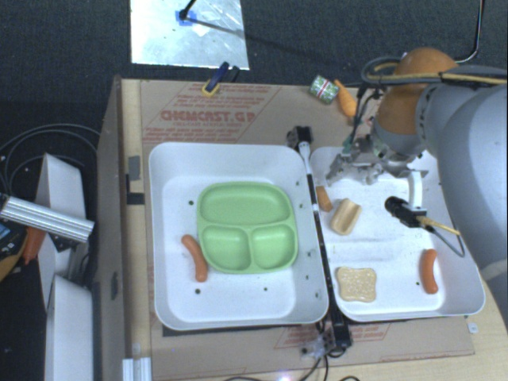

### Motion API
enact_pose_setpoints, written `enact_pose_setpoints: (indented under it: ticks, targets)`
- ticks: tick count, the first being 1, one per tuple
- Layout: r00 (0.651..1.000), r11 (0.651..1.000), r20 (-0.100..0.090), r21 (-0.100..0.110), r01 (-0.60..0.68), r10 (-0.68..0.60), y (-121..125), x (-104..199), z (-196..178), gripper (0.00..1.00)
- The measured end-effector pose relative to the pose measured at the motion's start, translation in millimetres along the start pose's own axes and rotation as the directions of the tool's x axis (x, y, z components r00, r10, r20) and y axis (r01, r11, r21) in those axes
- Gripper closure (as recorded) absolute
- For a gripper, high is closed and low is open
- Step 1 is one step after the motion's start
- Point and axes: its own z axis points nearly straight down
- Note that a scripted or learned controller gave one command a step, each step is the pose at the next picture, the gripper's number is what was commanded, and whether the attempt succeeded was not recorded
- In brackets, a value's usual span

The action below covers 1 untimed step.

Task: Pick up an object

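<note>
While the claw [355, 167] is hanging over the right bin's [456, 292] upper left, its opening impossible to tell, a bread roll [345, 216] is lying just below it in frame, apart, above a toast slice [356, 283].

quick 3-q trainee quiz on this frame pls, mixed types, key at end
1. True or false: the green plate sits in the right bin.
2. Which item lies lowest in the view inside the right bin? A) toast slice B) banana C) spoon
3. Fill in: the gripper hovers above the ___ bin.
Key: 1 false, it sits in the left bin; 2 A; 3 right.
</note>
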Motion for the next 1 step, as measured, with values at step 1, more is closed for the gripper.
enact_pose_setpoints:
  ticks: [1]
  targets:
    - [1.000, 1.000, 0.000, 0.003, -0.003, 0.003, -48.9, 5.5, 0.6, 0.00]
